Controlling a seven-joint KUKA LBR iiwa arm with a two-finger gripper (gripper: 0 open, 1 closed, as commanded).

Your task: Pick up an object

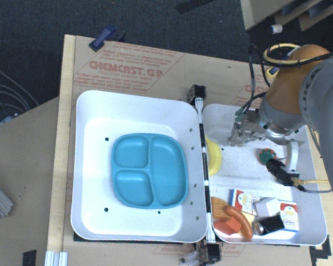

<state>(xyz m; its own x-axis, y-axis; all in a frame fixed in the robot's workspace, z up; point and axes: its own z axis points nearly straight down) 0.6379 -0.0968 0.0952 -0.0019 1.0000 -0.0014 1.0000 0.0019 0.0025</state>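
Observation:
My gripper [237,137] hangs low over the far left part of the right bin [312,206], above bare white floor. A yellow rounded object [214,156] lies against the bin's left wall, just left of and nearer than the gripper. A small green object [267,155] sits to the gripper's right. At the bin's near end lie an orange curved piece [232,223], a white and red box [244,200], a white block [266,206] and a black object [270,224].
The left bin [84,204] holds a blue divided plate [149,169]. A black clamp [197,94] sits where the two bins meet at the far side. A blue item [102,38] lies at the bench's far left corner.

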